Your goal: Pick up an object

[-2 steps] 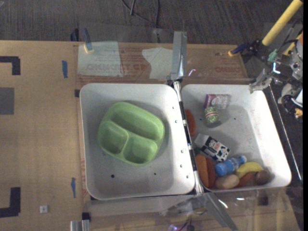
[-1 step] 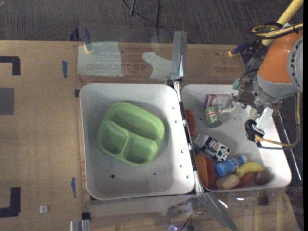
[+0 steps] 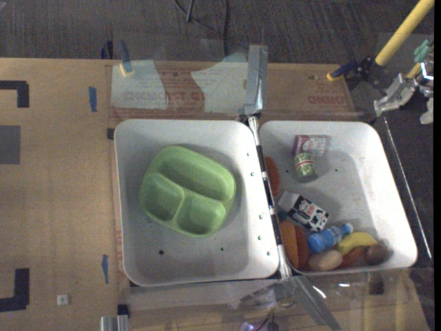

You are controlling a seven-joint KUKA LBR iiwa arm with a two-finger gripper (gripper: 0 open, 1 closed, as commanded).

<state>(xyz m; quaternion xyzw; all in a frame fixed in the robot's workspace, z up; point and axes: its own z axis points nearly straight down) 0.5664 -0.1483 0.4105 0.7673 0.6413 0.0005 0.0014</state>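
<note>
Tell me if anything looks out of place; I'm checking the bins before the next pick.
Nothing is spilled or damaged. The green divided plate lies askew in the left bin, and the toy foods crowd the right bin's near corner, with the small can tipped on its side.

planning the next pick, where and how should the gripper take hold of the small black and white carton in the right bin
Probably across the narrow sides of the small black and white carton, coming straight down from above. It lies flat and slanted on the floor of the right white bin, with bare floor at its upper right. The hot dog and blue toy bottle crowd its lower end, so the fingers should close near its upper half.
</note>
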